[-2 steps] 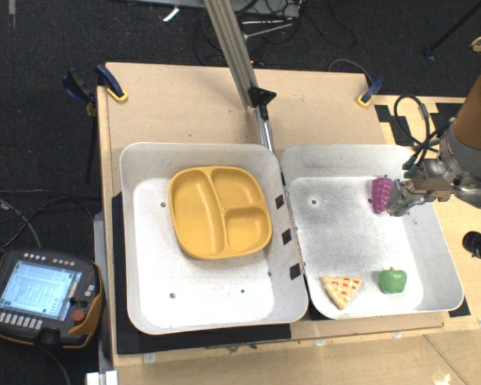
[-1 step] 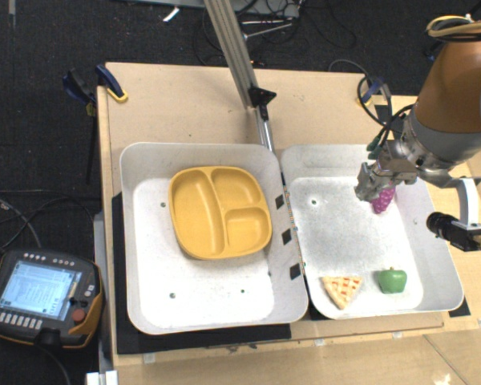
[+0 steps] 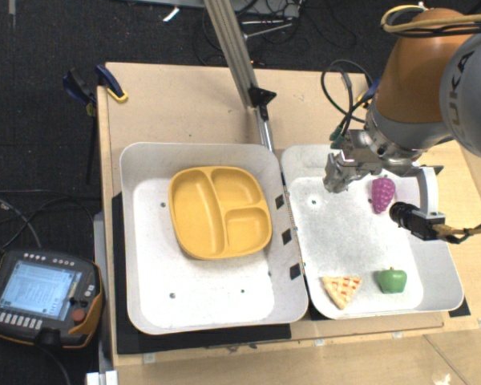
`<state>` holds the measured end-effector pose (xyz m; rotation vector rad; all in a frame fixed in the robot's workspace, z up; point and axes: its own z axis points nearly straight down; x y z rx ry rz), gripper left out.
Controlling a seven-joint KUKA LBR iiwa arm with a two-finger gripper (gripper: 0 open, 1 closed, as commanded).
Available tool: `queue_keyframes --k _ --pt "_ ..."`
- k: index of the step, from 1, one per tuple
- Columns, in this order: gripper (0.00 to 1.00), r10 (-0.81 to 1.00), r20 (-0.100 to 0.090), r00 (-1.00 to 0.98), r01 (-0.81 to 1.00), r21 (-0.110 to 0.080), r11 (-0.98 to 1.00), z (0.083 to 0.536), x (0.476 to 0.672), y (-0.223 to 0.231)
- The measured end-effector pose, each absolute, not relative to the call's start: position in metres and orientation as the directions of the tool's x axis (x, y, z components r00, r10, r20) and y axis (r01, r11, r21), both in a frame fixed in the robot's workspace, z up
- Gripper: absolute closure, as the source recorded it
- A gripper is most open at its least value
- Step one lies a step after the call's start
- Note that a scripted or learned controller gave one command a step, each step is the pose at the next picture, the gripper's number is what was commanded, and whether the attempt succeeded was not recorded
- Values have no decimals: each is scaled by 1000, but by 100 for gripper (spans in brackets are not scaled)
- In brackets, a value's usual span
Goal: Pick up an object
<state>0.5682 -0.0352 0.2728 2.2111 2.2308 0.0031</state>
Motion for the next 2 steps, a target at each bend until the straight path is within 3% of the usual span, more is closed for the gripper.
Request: queue_keyframes --k 2 --pt "100 1000 1 -8 1000 1 8 235 620 58"
